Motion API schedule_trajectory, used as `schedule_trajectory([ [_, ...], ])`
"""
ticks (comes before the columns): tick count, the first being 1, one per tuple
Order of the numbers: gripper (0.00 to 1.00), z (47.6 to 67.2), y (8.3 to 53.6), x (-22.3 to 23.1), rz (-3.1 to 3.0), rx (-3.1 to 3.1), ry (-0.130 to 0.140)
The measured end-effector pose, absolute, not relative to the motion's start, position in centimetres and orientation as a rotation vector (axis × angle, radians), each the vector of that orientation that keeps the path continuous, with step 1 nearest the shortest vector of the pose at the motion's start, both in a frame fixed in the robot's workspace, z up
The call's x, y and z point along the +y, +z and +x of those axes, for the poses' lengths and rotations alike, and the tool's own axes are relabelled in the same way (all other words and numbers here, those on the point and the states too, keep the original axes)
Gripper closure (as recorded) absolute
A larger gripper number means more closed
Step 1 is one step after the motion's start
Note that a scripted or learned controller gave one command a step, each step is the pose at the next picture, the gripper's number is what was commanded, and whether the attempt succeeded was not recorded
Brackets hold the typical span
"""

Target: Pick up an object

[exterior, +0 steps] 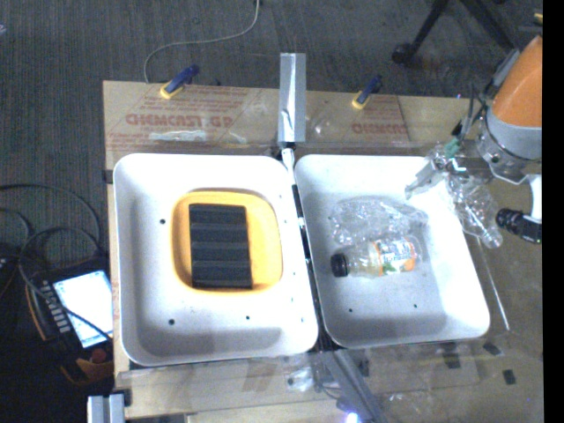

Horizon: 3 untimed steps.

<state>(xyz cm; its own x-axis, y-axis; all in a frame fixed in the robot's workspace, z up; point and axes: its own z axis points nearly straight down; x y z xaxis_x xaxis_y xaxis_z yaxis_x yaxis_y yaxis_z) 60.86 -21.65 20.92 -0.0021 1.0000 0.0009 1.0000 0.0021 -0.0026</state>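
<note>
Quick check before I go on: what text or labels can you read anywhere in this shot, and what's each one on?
"CHEMCAST GP": red print on the board behind the left bin, roughly legible.
Red print on the board behind the right bin, near: too faint to read.
Bottle label, orange and green: too small and blurred to read.
Lit screen at left: nothing readable.

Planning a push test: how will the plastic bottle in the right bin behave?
The bottle lies on its side, so it will probably roll. It looks clear and nearly empty, so likely light and slippery. The crumpled plastic touching it may drag along.
</note>
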Motion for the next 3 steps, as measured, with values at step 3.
schedule_trajectory([
  [3, 0.00, 48.9, 9.2, -18.7, -2.149, -2.309, -0.014],
])
